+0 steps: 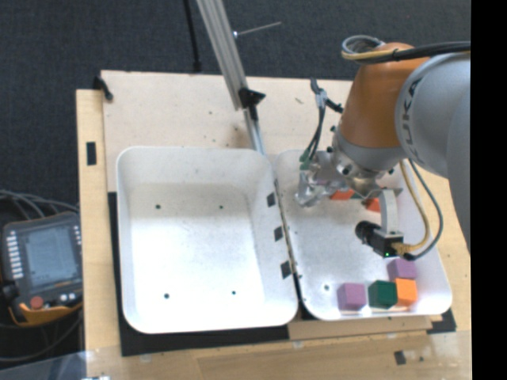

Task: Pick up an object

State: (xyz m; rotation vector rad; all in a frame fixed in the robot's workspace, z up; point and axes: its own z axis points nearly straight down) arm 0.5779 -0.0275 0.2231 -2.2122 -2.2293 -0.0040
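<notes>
The arm (396,93), grey with its orange band, reaches over the right bin (317,244), which serves here as the landmark. The left bin (198,236) lies alongside it, rim against rim.

The gripper (315,188) hangs low over the far end of the right bin, close to the shared rim. Whether it is spread or pressed together cannot be told; the wrist body and cables cover it.

Just beside the gripper, toward the bin's outer side and still in its far end, something orange-red (348,196) peeks out from under the wrist. It is mostly hidden, so its shape is unclear, and nothing shows it being pinched.

At the near end of the right bin sits a cluster of small blocks: a purple block (351,295), a green block (383,294) touching an orange block (406,291), and a second purple block (405,269) just behind those two.

Judging by their crisp edges and flat faces, these blocks are probably light and stiff, not fragile, perhaps foam or wood, with little slip. The lone purple block looks the easiest take: it stands slightly apart, so two opposite side faces are free for a pinch across its middle. The green and orange ones crowd each other.
</notes>
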